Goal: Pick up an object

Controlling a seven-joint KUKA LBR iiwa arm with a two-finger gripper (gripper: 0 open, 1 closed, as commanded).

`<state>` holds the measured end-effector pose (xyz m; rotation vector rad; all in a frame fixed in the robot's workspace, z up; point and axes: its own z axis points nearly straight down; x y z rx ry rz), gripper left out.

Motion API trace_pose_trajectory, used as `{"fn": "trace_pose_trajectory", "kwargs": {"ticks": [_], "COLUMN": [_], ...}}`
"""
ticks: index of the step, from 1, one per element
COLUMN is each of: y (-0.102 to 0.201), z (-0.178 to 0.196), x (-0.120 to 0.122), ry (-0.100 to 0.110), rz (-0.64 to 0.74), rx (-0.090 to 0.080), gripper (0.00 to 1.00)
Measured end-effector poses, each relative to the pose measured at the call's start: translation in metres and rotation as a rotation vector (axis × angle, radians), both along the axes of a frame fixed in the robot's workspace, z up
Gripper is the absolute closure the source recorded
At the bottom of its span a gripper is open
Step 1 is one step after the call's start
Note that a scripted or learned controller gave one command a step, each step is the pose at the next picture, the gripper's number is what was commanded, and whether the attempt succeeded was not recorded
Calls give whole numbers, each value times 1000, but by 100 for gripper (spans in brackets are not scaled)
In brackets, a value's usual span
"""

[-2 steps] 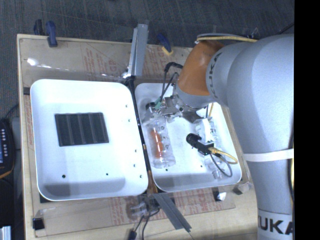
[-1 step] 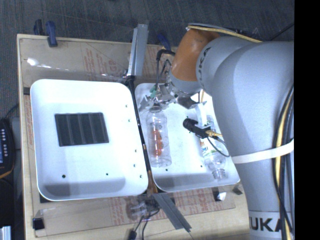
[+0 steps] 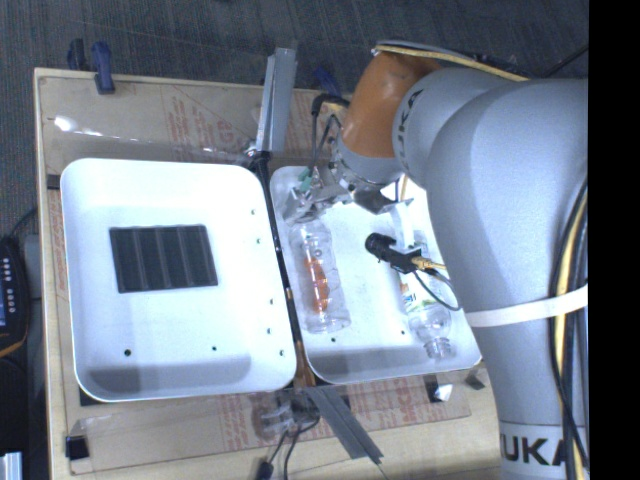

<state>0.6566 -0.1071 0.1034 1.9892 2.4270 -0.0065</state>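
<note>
Readable text: "UKA" in white letters on the grey arm base (image 3: 535, 448) at 5 o'clock, first letter cut off. Bench board's red print illegible.

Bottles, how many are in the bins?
2. One clear bottle with orange inside lies in the middle of the right bin. Another clear bottle lies along that bin's right side. The arm covers part of that bin, so more may be hidden.

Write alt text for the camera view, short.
A grey KUKA arm reaches from the right, its gripper low over the far end of the right bin, near a clear plastic bottle. The left bin holds a dark ribbed block.
</note>
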Motion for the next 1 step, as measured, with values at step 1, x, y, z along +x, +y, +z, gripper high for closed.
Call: {"fn": "trace_pose_trajectory", "kwargs": {"ticks": [1], "y": [56], "z": [89], "x": [0], "ry": [1], "rz": [-36], "rx": [5], "gripper": [100]}}
